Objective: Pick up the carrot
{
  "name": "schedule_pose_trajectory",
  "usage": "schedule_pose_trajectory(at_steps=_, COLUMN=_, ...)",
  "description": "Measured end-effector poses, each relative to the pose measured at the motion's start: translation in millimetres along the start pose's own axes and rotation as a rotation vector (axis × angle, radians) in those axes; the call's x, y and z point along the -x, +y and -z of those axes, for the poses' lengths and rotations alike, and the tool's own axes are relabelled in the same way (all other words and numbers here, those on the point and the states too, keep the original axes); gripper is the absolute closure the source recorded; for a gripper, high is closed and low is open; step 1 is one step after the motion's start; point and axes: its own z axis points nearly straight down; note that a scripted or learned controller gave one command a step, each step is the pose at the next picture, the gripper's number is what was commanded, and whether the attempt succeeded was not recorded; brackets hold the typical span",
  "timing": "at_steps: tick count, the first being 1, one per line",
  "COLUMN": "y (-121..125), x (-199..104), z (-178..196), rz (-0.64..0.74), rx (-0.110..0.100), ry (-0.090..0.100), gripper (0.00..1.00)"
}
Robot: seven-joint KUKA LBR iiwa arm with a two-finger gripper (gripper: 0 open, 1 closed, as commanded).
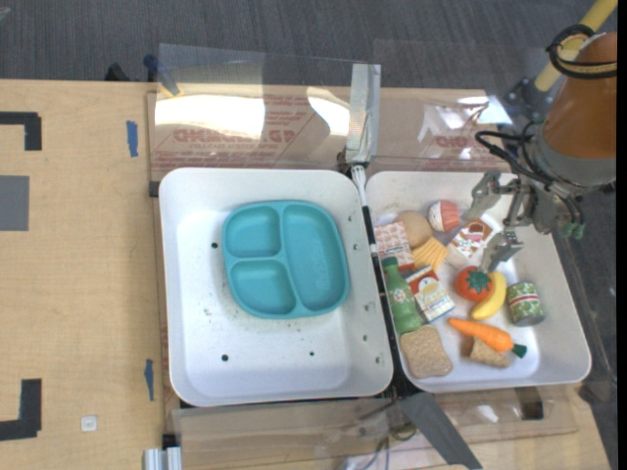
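The arm [586,96] reaches in from the upper right, its orange band above the wrist and black cables looped beside it. The gripper [498,225] points down and to the left. Its two metal fingers [482,196] stand spread apart, with nothing between them, one higher left, one lower right.

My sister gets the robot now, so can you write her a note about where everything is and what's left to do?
Pincer: open, holding nothing, hovering over the upper part of the right white bin, above the toy food.
Orange toy carrot with a green tip: lying flat near the front of the right bin, just below the yellow banana and red tomato, partly on a brown cracker.
Teal divided plate: in the left white bin.
Done: nothing picked up yet.
Left: move toward the bin's front, lower, grip the carrot, lift.
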Motion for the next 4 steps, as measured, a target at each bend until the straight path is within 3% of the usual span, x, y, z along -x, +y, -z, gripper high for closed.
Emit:
schedule_pose_trajectory(at_steps=1, y=-12.0, x=-73.2, z=-98.4, rz=-0.261, rx=-0.001, ry=-0.003, gripper=0.0)
schedule_pose_trajectory(at_steps=2, y=-4.1, x=-108.6, z=-102.1, rz=-0.29, rx=-0.004, ry=-0.027, gripper=0.0)
schedule_pose_trajectory(at_steps=3, y=28.8, x=-111.7, z=-104.1, rz=-0.309, rx=0.0, ry=-0.014, gripper=0.0)
schedule_pose_trajectory(at_steps=4, y=28.3, x=-108.4, z=-91.8, rz=-0.308, rx=-0.002, ry=-0.025, gripper=1.0)
